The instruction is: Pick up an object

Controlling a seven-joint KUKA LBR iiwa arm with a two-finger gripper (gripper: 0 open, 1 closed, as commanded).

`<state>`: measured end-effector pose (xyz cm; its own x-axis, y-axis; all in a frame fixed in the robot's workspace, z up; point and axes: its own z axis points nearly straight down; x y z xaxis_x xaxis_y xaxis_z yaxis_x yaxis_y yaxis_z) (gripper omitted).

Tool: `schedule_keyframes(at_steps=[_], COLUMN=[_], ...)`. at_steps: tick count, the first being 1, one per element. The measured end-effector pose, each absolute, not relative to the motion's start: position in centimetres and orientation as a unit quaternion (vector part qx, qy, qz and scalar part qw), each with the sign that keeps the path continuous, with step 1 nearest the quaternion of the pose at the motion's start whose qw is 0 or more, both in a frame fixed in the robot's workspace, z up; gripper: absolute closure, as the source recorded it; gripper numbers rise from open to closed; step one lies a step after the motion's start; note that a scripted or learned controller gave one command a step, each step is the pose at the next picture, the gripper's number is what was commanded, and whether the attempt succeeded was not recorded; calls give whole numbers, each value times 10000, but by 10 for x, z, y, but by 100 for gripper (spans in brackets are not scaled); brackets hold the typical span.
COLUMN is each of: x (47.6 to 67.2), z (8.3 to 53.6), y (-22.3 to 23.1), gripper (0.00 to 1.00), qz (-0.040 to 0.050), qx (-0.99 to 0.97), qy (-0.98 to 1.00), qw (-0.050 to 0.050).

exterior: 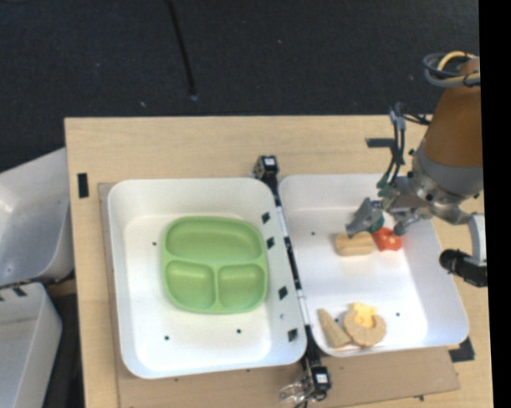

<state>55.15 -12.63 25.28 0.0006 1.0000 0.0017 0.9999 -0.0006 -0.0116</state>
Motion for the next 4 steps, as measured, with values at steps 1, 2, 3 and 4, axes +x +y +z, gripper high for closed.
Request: schedule_keyframes(at_steps=[1,2,3,4], x=[554,552,554,554], z=[259,212,151,99], y=[-126,-119,-127,-128], gripper=[0,0,0,0], qz=[-1,14,21,13], qx=[-7065,-7074,-7075,-7076], qy=[-7077,-7068,-7067,-7066], qw=[-3,9,13,4])
